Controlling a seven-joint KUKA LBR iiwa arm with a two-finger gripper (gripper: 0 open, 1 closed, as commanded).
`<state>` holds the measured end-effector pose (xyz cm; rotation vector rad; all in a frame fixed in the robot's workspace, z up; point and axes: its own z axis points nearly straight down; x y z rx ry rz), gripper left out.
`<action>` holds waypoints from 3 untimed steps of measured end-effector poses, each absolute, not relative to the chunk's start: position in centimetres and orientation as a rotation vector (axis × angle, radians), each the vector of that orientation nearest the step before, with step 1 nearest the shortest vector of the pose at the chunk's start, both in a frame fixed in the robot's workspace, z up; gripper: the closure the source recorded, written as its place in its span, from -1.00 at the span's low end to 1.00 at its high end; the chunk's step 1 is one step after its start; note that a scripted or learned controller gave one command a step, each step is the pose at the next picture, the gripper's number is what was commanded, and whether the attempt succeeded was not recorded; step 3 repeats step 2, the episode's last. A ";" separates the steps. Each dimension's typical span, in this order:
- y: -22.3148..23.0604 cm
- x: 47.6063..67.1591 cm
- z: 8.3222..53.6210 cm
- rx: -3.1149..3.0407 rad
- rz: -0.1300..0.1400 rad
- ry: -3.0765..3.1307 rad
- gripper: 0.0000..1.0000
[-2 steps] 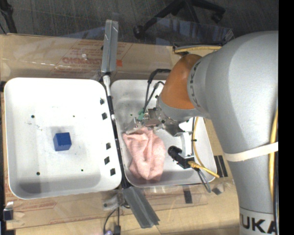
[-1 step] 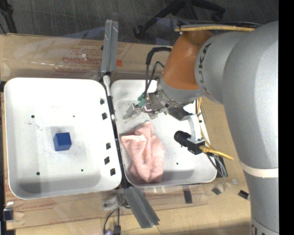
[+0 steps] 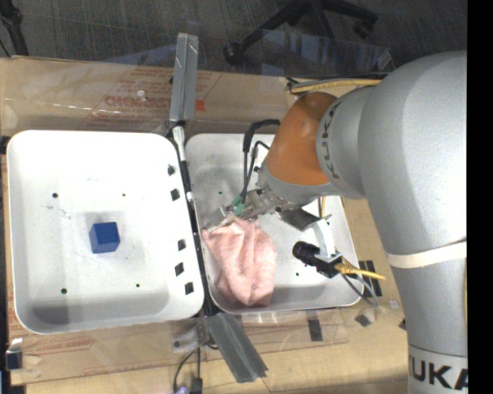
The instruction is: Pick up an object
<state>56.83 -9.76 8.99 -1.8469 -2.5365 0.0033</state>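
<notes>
Although the gripper (image 3: 245, 206) is lowered at the top edge of the pink cloth (image 3: 241, 261) in the right bin (image 3: 209, 150), its grip cannot be told; the cloth is stretched lengthwise toward the counter's near side

1. The grey arm (image 3: 419, 195) is reaching in from the right side of the camera view, its broad rounded casing filling much of that side.
2. The orange band (image 3: 300, 142) above the wrist is facing up toward the camera, with the arm bending downward and leftward past it.
3. A black cable (image 3: 255, 138) is looping out from the wrist's left side and running down toward the tool end.
4. The gripper (image 3: 245, 208) is pointing down and to the left, sitting low beneath the wrist.
5. The wrist is largely covering the jaws from above, so whether they are parted or closed is not showing.
</notes>
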 end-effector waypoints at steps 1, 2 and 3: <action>-9.7 56.8 9.8 -1.839 0.007 -2.538 1.00; -5.5 60.0 20.9 -2.151 0.006 -2.285 1.00; -5.5 60.0 20.9 -2.151 0.006 -2.285 1.00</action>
